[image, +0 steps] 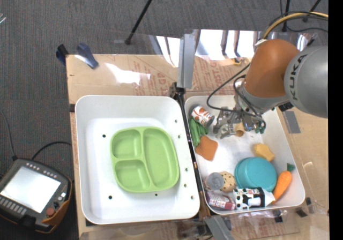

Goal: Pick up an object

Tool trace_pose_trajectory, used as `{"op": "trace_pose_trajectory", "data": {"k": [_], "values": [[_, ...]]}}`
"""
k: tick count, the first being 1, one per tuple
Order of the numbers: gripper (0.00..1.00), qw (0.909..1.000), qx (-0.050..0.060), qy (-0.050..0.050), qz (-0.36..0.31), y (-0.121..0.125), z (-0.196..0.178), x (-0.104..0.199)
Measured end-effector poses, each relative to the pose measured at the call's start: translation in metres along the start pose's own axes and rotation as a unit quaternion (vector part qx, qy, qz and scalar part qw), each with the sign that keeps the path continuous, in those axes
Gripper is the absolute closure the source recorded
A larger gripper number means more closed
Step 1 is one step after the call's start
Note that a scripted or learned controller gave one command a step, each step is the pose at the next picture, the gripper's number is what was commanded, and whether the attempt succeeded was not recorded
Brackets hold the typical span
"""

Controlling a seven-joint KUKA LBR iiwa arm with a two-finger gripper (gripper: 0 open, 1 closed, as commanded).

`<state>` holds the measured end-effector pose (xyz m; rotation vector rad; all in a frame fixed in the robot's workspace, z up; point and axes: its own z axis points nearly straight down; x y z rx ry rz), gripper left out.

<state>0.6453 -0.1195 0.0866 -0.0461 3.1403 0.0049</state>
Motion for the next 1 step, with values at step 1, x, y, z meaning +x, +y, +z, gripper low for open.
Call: {"op": "trace_pose_trajectory", "data": {"k": [1], "values": [[1.0,0.9858,0.002,0.002,0.168,0.0352,0.0012,0.0004]]}}
